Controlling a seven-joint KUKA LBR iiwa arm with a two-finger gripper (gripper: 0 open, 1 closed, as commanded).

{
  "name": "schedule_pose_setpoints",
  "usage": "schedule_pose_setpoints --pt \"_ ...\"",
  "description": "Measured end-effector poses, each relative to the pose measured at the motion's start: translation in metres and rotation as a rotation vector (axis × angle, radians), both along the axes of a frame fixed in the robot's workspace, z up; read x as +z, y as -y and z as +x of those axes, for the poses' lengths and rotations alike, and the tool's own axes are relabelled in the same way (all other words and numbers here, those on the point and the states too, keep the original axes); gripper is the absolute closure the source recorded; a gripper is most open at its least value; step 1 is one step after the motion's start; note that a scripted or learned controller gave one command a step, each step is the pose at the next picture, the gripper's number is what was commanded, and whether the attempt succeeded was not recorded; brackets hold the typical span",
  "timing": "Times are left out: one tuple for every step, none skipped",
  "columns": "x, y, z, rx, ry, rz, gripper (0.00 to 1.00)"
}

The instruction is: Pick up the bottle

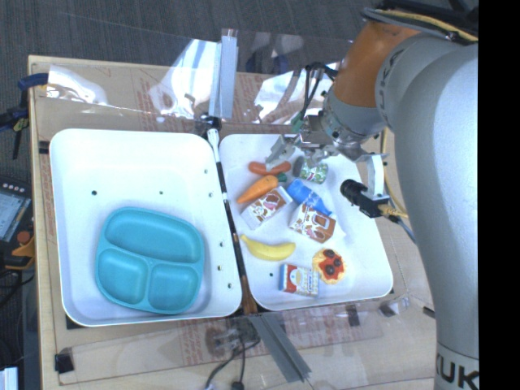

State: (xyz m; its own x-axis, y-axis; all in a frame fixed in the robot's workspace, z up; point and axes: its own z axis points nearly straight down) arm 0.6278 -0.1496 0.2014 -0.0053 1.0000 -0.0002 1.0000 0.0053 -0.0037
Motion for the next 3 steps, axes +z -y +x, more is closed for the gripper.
schedule_pose_setpoints --pt "-0.102 0.035 0.026 -0.033 -0.002 0.002 0.0" --pt "-0.11 0.035 -0.025 -0.026 0.0 0.001 0.0" --pt "-0.11 0.009 -0.112 0.008 -0.001 0.002 0.0"
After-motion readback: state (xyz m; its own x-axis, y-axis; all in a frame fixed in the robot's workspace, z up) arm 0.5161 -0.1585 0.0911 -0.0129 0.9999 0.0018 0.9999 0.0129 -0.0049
